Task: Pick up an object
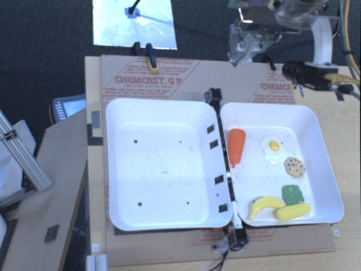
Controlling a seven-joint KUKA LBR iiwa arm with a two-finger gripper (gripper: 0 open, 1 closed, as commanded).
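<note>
Carrot (236,146) lies with its long axis toward 12 and 6 o'clock, tip at 6; gripper (241,48) fingers' state unclear

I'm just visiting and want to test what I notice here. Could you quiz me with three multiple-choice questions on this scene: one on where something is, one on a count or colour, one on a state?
1. Where do the toy foods lie?
A. Left bin
B. Right bin
C. On the cardboard

2. How many yellow, banana-like pieces are there?
A. One
B. Two
C. Four

3. Where is the arm's gripper?
A. Above the bench, behind the bins
B. Down inside the left bin
C. Pressing on the egg

Answers: 1 B, since the carrot, egg, cookie and the rest sit in the right bin. 2 B, as two bananas lie by its front wall. 3 A, as the gripper hangs over the bench's far edge, touching no food.
</note>
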